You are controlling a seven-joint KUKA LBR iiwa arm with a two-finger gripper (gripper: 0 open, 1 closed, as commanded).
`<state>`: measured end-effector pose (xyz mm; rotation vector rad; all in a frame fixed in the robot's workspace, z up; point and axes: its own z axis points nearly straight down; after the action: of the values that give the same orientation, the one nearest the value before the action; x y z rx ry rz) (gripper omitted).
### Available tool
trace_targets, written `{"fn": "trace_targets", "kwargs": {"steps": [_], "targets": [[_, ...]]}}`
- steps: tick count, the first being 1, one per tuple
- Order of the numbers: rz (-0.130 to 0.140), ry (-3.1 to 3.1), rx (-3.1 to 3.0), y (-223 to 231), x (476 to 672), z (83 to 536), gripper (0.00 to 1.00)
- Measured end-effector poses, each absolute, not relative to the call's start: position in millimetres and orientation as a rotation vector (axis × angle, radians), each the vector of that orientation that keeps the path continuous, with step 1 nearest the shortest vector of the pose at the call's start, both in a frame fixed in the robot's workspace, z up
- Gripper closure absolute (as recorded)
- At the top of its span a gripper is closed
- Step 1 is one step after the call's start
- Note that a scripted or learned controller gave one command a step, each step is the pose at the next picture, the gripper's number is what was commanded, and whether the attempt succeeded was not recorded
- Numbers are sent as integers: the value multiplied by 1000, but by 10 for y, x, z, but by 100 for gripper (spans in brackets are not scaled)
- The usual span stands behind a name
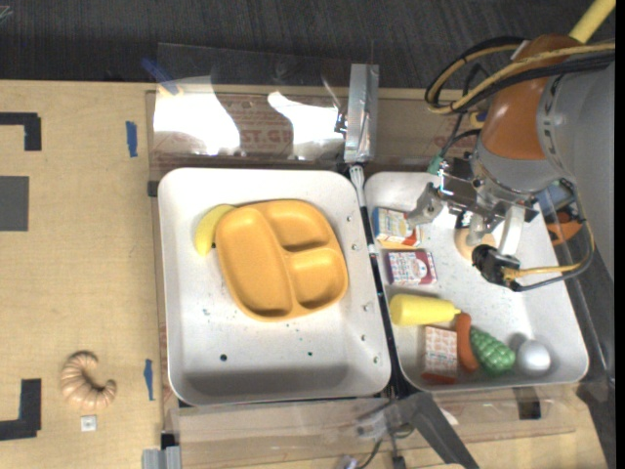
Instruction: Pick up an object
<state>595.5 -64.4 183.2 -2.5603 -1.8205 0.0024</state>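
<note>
While the grey arm (576,106) with its orange band (518,115) reaches in from the right, the gripper (479,225) hangs over the upper part of the right bin (557,311). Its fingers are hard to make out among the cables and metal parts, so I cannot tell if they are apart or together, and nothing can be seen between them.

Just left of the gripper, against the left wall of this bin, lies a small white and blue packet (393,225), and under it a red and white packet (410,267). Lower, a yellow block (422,309) lies across the bin. At the bottom edge there are a red and white box (439,350), an orange carrot with green leaves (483,348) touching it, and a silver ball (533,358) just beside the leaves.

The left bin (186,340) holds an orange divided tray (278,257), turned a little, and a yellow banana (207,228) lies partly under its left edge.

Well apart from both bins, on the brown bench (68,262) at the lower left, rests a beige curled object (88,379).
</note>
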Motion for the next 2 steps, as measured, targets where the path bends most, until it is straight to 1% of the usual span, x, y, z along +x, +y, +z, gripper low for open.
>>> {"fn": "trace_targets", "kwargs": {"steps": [1, 2], "targets": [[-5, -1923, -2489, -1086, 5919, 951, 0], [10, -2133, -2301, -1605, 6498, 851, 0]]}}
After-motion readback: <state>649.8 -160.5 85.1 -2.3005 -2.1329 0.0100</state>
